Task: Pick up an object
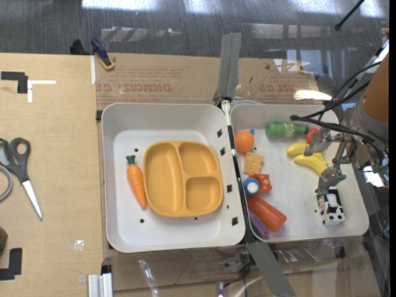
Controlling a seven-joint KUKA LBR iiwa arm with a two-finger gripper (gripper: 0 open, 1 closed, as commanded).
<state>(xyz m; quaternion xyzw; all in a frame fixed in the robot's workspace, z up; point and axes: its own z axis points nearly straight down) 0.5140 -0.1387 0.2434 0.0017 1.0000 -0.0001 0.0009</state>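
From above, two shallow white plastic bins sit side by side on a wooden bench. The left bin (117,166) holds a smooth yellow-orange tray (184,178) with three compartments, and a small toy carrot (136,183) lies just beside the tray's left edge. The right bin (359,224) holds a scatter of toys: a round orange ball (245,141), a green bottle (286,129) on its side near the back wall, a pale cracker-like square (252,163), a red block (263,183), a glossy red-orange cone shape (267,213) at the front left, and a curved yellow banana (311,160).

The arm enters from the right, and its metal gripper (327,187) hangs low over the right bin. Just below it lies a small black-and-white toy (333,208). Whether the gripper is open or closed cannot be told, and nothing is visibly held.

On the bench at far left lie grey-handled scissors (23,175).
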